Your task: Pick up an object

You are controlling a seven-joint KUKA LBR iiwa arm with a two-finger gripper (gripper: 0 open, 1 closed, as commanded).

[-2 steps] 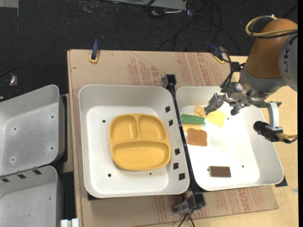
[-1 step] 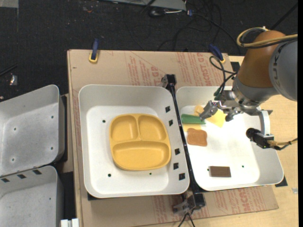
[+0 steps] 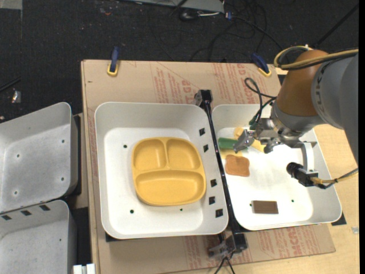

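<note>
The arm reaches in from the right over the right bin, its gripper low at the bin's far left corner. The fingers stand slightly parted above a green object and something yellow, gripping nothing. A tan toast-like piece lies just nearer, a brown block near the front. A yellow divided plate fills the left bin.

1 fixed camera sits above the worktop, looking down at a slant from a moderate distance. Its field takes in both white bins side by side, the worktop edges and dark floor beyond. The arm enters from the view's right side.
</note>
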